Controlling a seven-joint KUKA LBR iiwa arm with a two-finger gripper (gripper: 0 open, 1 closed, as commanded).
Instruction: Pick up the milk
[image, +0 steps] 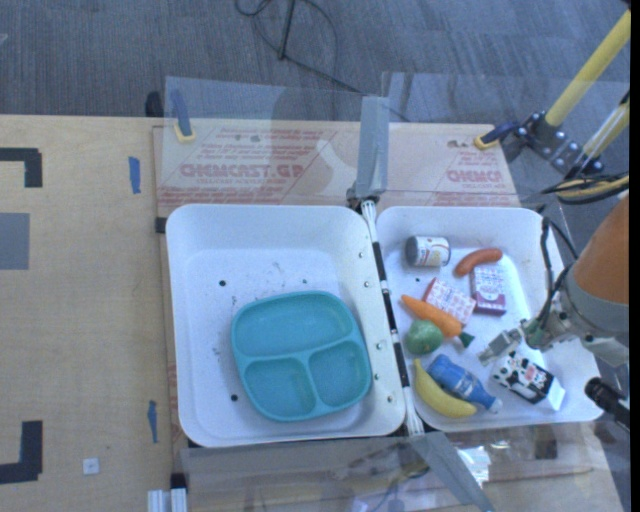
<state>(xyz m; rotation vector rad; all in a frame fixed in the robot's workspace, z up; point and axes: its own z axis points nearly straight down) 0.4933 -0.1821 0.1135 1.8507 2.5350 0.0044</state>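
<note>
Milk: black-and-white cow-print carton, right bin's near right corner
Claw: metal two-finger gripper, just left-far of carton, apparently open, gripping nothing

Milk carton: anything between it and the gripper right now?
Nothing visible does. The milk carton lies on its side near the right bin's lower right corner, and the gripper sits just up and left of it over bare floor. The blue bottle and banana lie further left, off that path.
</note>
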